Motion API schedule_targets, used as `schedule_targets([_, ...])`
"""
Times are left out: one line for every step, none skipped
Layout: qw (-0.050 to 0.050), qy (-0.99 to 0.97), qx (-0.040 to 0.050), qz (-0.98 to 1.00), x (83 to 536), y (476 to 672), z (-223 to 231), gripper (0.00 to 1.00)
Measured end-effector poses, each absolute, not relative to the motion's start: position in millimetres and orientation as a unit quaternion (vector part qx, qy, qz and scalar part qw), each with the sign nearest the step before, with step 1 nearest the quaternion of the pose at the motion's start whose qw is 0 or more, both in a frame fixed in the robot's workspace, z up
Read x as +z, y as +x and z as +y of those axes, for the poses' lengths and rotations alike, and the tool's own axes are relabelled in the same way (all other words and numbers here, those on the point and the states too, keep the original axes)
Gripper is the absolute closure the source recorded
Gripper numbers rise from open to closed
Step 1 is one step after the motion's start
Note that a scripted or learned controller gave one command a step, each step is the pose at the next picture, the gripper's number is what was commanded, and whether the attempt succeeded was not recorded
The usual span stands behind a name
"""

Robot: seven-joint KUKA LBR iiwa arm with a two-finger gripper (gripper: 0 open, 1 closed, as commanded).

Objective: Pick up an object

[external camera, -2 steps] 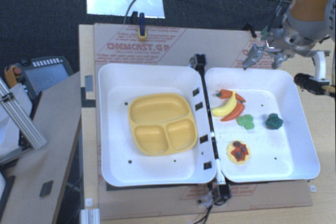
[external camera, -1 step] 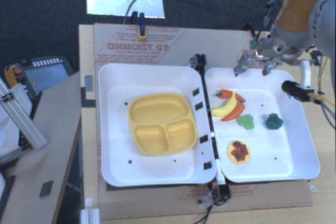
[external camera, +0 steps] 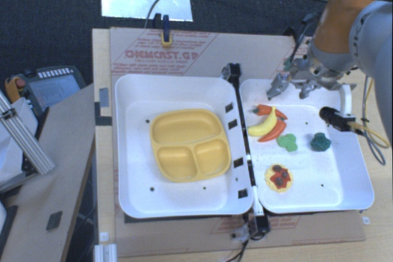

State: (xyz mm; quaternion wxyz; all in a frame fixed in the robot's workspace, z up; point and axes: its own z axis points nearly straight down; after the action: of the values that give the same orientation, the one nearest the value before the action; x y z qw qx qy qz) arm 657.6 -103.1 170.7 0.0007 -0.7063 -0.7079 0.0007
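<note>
End effector (external camera: 288,88) first: it hangs over the far edge of the right bin (external camera: 353,193), its two fingers spread apart with nothing between them, one tip near the bin's far left corner and the other a little to the right. It sits above and just beyond the banana, not touching any of the toys.

Largest thing in view is the desk (external camera: 73,132), covered under the bins by a sheet of cardboard (external camera: 184,49) with red print. On it stand the two white bins, touching along a black divider. The left bin (external camera: 129,132) holds a yellow tray (external camera: 187,144) with three compartments, lying flat near the middle.

The arm (external camera: 347,27), grey with an orange band, comes in over the right bin's far right corner.

In the right bin lie the small toys. A yellow banana (external camera: 263,126) sits near the left wall, with an orange carrot (external camera: 274,131) touching its right side and a second orange piece (external camera: 268,110) just beyond it. A light green vegetable (external camera: 287,142) lies just right of the carrot, and a dark green broccoli (external camera: 320,142) lies further right, apart from it. A small round pizza (external camera: 279,177) with red topping rests nearer the front, apart from the rest.
</note>
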Motion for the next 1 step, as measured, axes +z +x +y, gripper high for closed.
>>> schedule_targets([0.001, -0.707, 0.0009, -0.708, 120.8, 647.2, -102.1, 0.00])
